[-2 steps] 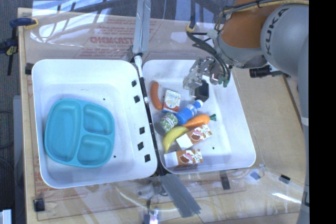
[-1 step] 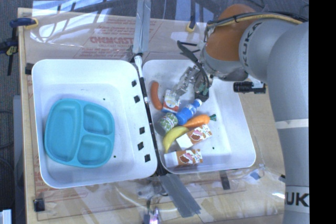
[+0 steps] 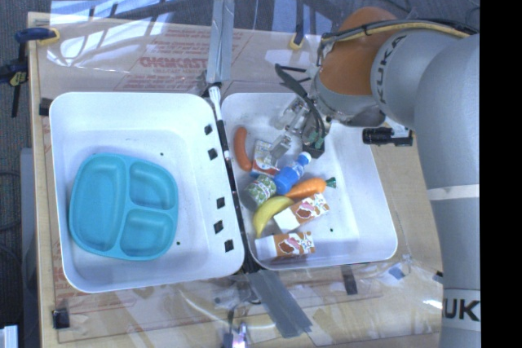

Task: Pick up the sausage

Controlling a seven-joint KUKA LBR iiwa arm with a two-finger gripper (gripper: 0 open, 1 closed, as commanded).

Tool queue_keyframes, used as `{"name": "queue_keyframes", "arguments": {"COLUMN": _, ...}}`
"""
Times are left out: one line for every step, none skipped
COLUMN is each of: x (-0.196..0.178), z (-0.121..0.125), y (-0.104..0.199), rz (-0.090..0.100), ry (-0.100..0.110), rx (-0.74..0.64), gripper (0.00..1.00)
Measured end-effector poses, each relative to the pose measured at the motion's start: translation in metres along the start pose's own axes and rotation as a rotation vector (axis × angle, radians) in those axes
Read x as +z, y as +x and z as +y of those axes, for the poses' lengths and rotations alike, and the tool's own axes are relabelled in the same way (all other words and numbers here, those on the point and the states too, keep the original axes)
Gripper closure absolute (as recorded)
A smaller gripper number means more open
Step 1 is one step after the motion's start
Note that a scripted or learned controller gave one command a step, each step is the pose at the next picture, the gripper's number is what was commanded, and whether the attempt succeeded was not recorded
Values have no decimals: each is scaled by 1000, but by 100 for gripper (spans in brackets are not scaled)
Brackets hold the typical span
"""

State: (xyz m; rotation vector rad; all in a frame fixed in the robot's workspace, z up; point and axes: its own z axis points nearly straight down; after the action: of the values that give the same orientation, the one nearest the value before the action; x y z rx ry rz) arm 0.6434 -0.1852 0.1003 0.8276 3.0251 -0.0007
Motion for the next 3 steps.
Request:
{"name": "queue_keyframes", "arguments": {"x": 2, "z": -25, "y": -5, "rz": 2, "ry": 0, "rx": -222, "gripper": 0}}
{"name": "queue_keyframes", "arguments": {"x": -112, "z": -18, "y": -15, "rz": 0, "ry": 0, "rx": -398, "gripper": 0}}
{"name": "queue_keyframes", "arguments": {"x": -111, "z": -19, "y": -15, "rz": 2, "ry": 0, "rx": -396, "gripper": 0}}
